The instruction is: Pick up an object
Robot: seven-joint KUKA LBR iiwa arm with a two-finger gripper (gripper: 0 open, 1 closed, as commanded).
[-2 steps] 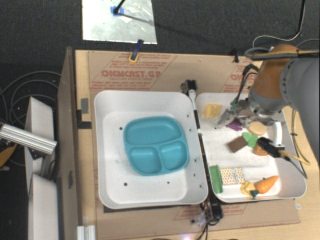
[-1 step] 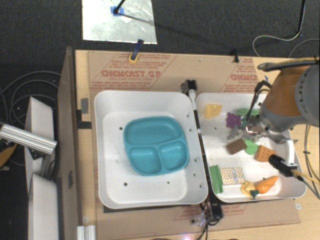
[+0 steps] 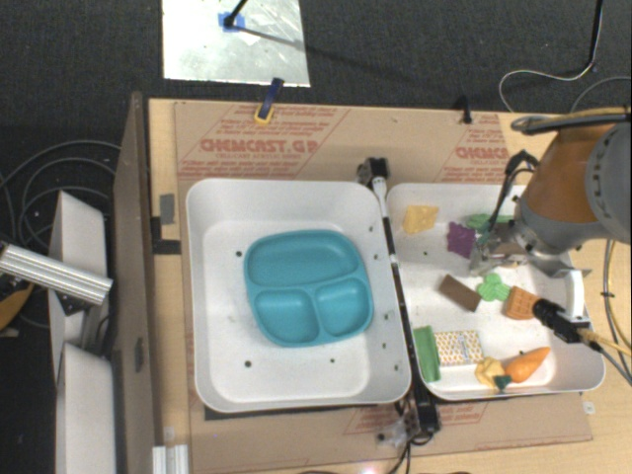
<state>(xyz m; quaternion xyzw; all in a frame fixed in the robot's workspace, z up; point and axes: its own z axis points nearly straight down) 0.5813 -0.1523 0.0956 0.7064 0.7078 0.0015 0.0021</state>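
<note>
The right bin (image 3: pixel 583 368) holds several toy foods. Among them are a yellow wedge (image 3: pixel 422 218), a purple bunch (image 3: pixel 460 237), a brown block (image 3: pixel 459 292), a green leafy piece (image 3: pixel 492 287), an orange chunk (image 3: pixel 518 304) and a carrot (image 3: pixel 526 363). My gripper (image 3: pixel 490 255) hangs low over the middle of this bin, just right of the purple bunch and just above the green leafy piece. A green piece (image 3: pixel 480 222) lies just behind it. I see nothing clearly held.
The left bin (image 3: pixel 212 363) carries a blue divided plate (image 3: pixel 308 286). A green block (image 3: pixel 426 352), a patterned cracker (image 3: pixel 457 347) and a yellow toy (image 3: pixel 489 370) lie at the right bin's front. A divider rail (image 3: pixel 393 265) separates the bins. Cables run at the right edge.
</note>
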